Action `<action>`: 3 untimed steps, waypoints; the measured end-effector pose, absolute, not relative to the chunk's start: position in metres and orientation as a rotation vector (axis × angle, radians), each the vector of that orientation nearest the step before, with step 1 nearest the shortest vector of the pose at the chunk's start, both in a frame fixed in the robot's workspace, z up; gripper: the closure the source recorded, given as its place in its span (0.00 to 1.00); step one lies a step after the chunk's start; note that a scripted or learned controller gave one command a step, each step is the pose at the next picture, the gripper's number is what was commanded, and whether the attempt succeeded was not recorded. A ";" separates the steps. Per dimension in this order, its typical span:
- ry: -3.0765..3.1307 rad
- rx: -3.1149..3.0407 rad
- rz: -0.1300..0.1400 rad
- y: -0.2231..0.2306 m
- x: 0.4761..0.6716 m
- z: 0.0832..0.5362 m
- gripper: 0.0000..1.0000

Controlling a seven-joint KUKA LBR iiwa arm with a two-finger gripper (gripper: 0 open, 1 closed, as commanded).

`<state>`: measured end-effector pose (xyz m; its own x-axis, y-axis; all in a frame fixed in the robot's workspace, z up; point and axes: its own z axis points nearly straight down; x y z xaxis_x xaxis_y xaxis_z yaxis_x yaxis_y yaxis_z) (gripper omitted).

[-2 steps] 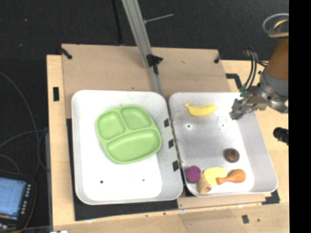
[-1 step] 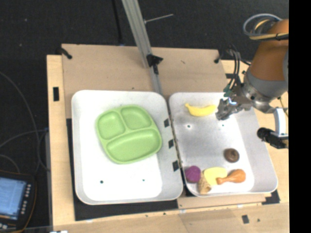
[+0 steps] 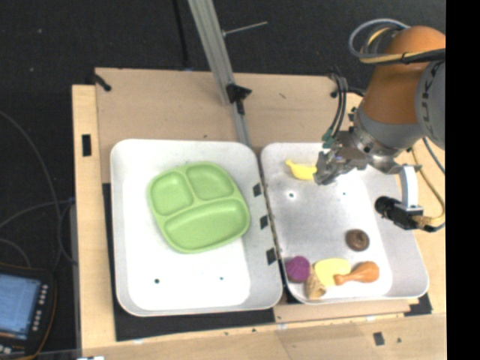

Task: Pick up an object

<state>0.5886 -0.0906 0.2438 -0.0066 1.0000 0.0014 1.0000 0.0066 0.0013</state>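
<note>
Worktop [image 3: 172, 107]: tan board, dark floor around. Left bin [image 3: 135, 276]: green divided plate [image 3: 199, 207]. Right bin [image 3: 319, 216]: my pincer [image 3: 327, 172], beside yellow banana [image 3: 301, 171]; grip state untellable.

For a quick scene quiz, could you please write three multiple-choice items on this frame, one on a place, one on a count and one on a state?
1. Where is the green tray?
A. left bin
B. right bin
C. on the bench outside the bins

2. How many compartments does the tray have?
A. two
B. three
C. five

3. Where is the gripper?
A. over the tray
B. beside the banana in the right bin
C. at the purple ball

Answers: 1 A, the tray lies in the left bin. 2 B, two small sections above one long one. 3 B, its tip sits just right of the banana.
</note>
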 end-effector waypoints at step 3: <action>-2.230 -2.213 -0.002 0.077 0.607 0.234 1.00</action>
